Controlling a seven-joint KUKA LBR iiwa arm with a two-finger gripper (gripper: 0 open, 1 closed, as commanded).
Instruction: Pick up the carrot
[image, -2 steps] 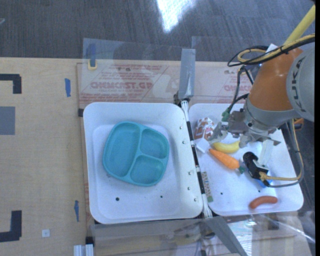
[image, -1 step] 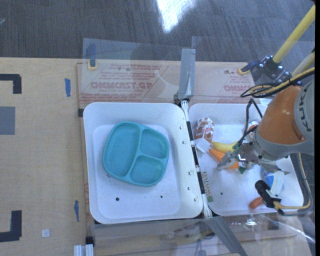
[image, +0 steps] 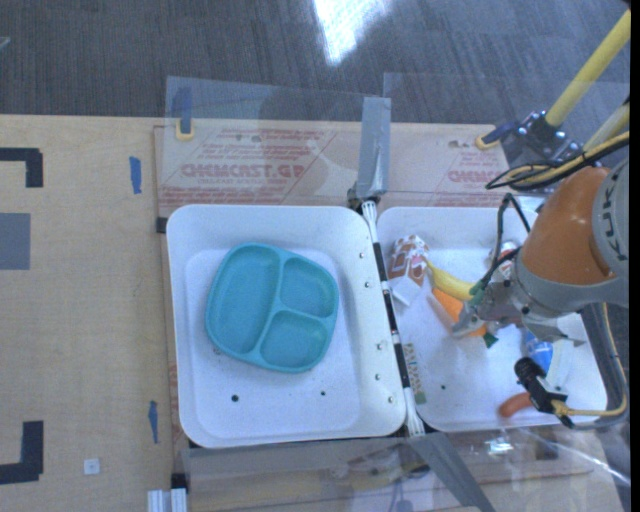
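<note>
Two flat white bins sit side by side on a light wooden bench. The left bin (image: 200, 400) has smooth walls and round corners. A teal plate (image: 272, 306) lies in it. The plate is smooth plastic, a soft square shape, with three sunken parts: one long part on its left and two smaller parts on its right.

The right bin (image: 450, 395) holds a small pile of toy food. The arm (image: 570, 245) reaches in from the right, with a round shiny orange band and grey metal under it. Black cables loop around it.

The gripper (image: 478, 318) is low over the middle of the right bin. The carrot (image: 452, 305) is a short orange wedge lying in the bin, right at the gripper tip. The gripper and carrot look like they touch, but it is too small and blurry to tell if the carrot is held, or how wide the gripper is.

A curved yellow banana (image: 452, 284) lies just above the carrot. A red and white packet (image: 408, 257) sits near the bin's top left. A small orange-red thing (image: 514, 404) lies near the bottom wall, by a black part of the arm.
</note>
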